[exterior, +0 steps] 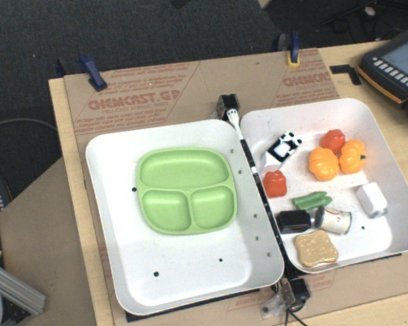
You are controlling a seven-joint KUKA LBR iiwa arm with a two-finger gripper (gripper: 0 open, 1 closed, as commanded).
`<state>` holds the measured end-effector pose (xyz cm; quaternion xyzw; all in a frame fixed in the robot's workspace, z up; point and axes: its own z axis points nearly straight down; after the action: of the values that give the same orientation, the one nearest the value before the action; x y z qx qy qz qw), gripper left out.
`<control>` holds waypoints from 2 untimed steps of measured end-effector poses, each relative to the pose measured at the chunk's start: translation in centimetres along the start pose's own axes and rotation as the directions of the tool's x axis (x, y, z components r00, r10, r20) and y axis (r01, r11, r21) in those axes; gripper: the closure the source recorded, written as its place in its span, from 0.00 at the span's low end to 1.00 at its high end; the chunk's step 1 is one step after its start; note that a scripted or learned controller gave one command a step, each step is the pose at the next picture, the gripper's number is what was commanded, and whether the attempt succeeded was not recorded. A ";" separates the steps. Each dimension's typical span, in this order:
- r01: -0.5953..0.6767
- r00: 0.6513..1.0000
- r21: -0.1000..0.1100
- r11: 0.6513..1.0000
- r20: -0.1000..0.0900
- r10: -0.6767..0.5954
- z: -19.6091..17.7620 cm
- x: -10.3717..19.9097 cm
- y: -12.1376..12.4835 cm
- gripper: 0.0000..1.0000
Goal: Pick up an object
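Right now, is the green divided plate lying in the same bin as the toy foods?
No, the green divided plate lies alone in the left bin, while the toy foods lie in the right bin.

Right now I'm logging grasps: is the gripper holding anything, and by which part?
Nothing is seen held. The toys, such as the bread slice and orange pepper, lie loose in the right bin.
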<state>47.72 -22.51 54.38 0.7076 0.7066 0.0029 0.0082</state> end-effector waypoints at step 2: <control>0.002 1.000 0.002 1.000 -0.001 -0.002 0.1 0.1 0.1 1.00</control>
<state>47.85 -22.46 54.25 0.7070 0.7071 0.0025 0.0073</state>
